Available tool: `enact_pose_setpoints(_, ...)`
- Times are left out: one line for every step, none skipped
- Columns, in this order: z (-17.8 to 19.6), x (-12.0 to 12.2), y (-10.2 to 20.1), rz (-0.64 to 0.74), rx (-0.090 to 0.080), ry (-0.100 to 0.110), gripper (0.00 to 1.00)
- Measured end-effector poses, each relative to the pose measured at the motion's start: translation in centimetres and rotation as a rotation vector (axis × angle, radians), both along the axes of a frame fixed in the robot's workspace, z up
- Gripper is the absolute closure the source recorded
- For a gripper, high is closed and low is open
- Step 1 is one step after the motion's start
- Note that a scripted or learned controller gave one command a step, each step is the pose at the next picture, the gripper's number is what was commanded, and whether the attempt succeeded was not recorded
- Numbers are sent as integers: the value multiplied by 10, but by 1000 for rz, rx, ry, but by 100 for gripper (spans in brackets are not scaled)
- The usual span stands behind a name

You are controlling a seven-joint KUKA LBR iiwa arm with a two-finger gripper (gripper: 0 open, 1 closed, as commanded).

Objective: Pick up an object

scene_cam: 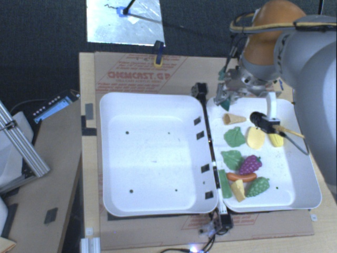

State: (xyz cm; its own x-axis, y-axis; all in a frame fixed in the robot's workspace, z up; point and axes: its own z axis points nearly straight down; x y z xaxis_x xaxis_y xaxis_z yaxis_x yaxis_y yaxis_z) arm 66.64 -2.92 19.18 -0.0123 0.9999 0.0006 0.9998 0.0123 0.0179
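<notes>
Bench: two shallow white bins are being borne side by side on a sheet of printed cardboard (142, 73), with dark cloth lying beyond it.
Left bin: nothing is being held on the bare floor of the left bin (152, 157).
Right bin, near end: a yellow wedge (238, 190), a green sprig (258, 186) and an orange stick (241, 176) are being crowded together near the front wall of the right bin (295, 186).
Right bin, middle: purple grapes (250, 164) are being flanked by a green leaf (230, 157); further back a second leaf (234, 137), a yellow slice (255, 137) and a corn cob (276, 139) are being shown in a row.
Right bin, far end: a tan cone (233, 119) is being left on its own, just beside the gripper.
Gripper: the gripper (224, 98) is being held low over the far left corner of the right bin; whether it is apart or together cannot be told.
Progress: every object is being seen flat on the bin floor, so the approach is judged to be the step in hand, with the grasp and the lift not yet done.
Edges and room: that corner is being hemmed by the far wall and the black clips (200, 136) along the shared rim; more open floor is being offered toward the bin's right side.
Background: a foil sheet (124, 12) is being shown farthest off.
</notes>
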Motion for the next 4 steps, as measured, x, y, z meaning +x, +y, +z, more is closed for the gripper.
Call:
enact_pose_setpoints(2,-69,-5,-12,0,20,100)
enact_pose_setpoints(10,-98,27,-6,1,19,100)
enact_pose_setpoints(-8,-62,14,-10,-1,16,100)
enact_pose_setpoints(-7,-54,28,-7,0,15,100)
